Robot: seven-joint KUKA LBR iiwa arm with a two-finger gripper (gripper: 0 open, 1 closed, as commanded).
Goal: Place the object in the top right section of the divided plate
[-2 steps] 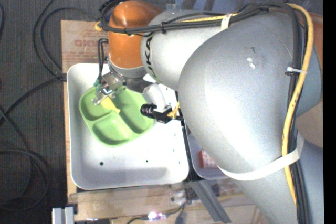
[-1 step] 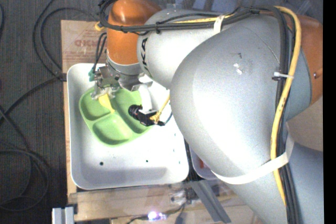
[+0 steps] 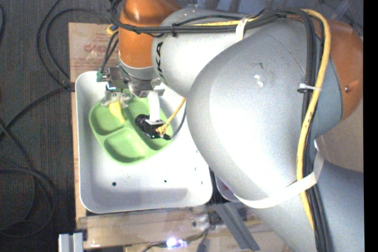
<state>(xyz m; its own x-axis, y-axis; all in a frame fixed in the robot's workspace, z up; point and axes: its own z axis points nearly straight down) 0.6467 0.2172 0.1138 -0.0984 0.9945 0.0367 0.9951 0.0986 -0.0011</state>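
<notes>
The gripper (image 3: 134, 102) hovers over the green divided plate (image 3: 127, 147); finger state cannot be determined, so placement remains unconfirmed.

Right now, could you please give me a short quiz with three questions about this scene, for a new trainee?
1. True or false: the green divided plate lies inside a white bin.
2. What colour is the band above the arm's wrist?
3. The gripper is: A) above the plate, B) outside the bin, over the floor.

Key: 1 true; 2 orange; 3 A.
</notes>
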